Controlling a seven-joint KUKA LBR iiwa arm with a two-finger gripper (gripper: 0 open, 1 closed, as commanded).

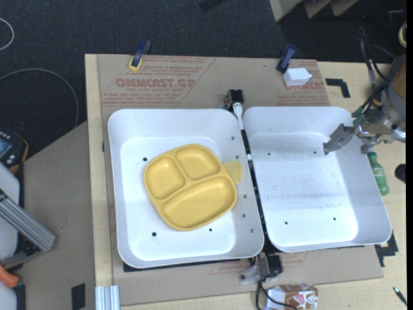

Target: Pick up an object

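A yellow divided plate [189,186] with three compartments lies in the left bin [122,141]. A small pale yellow piece [233,170] pokes out from under its right edge. My gripper [352,142] hovers over the upper right corner of the right bin [310,231], far to the right of the plate. Its two fingers stand apart, open, with nothing between them. A green object [379,175] lies along the right bin's right rim, just below the gripper.
Both bins sit on a cardboard sheet [193,79] held down by clamps [137,55]. A white block [297,77] rests behind the right bin. Cables and small parts lie at the front edge [284,294].
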